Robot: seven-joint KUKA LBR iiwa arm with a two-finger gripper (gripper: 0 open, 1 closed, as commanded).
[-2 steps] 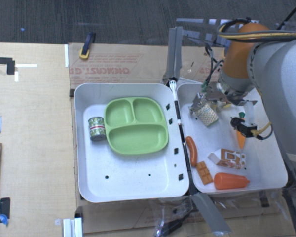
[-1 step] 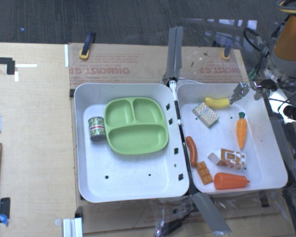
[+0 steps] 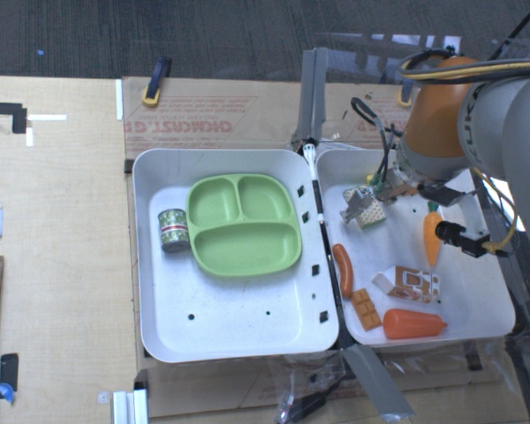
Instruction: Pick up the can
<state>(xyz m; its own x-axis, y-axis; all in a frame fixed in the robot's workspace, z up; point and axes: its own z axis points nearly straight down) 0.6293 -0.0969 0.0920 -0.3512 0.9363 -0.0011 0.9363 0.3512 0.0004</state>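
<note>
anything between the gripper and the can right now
Yes. The gripper is in the right bin; the can lies in the left bin, beyond the bins' shared wall and green plate.

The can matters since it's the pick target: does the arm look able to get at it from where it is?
Probably yes. The can stands uncovered in the left bin, just beside the green plate; the gripper hangs over the right bin.

The bulky grey cylindrical robot arm [image 3: 503,117] bore a glossy orange band [image 3: 435,113]; yellow and black cables [image 3: 464,64] ran over it toward 3 o'clock.
</note>
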